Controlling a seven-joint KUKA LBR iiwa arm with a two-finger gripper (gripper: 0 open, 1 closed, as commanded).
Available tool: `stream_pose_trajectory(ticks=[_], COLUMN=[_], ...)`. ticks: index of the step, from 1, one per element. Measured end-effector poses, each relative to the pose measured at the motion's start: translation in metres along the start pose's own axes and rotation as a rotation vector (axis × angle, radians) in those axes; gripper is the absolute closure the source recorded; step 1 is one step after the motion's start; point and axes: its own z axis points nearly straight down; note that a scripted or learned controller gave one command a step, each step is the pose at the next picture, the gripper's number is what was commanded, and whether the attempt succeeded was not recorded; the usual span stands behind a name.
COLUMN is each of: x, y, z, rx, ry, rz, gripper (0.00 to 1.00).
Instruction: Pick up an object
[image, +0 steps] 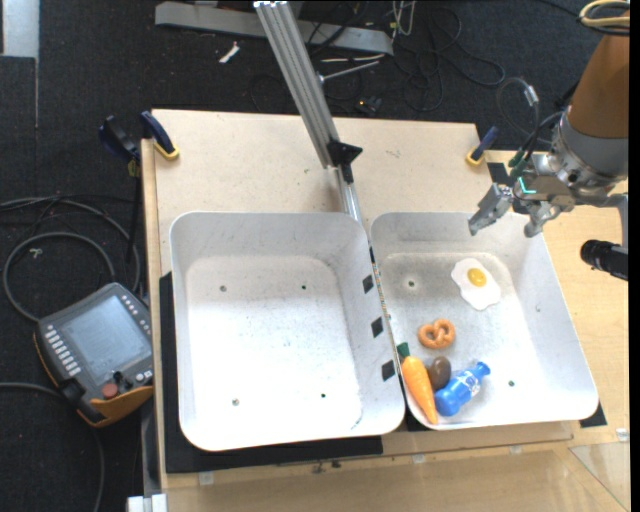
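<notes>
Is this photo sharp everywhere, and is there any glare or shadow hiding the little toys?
Camera view: even light, no strong glare on the white bins; the fried egg, pretzel, carrot and blue bottle look crisp with faint shadows; the gripper is slightly soft.

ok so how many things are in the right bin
5. A fried egg toward the far side; a pretzel mid-bin; a carrot, a dark brown oval piece and a blue bottle clustered at the near edge. Nothing looks hidden.
</notes>
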Motion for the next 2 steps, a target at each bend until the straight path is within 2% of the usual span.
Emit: stream_pose_trajectory(ticks=[1,2], x=[0.000,-0.004], y=[0.001,0.009], z=[-0.002,0.047], rx=[-0.004,0.000], ry=[-0.001,-0.001], rz=[0.000,0.002], gripper=[0.00,0.00])
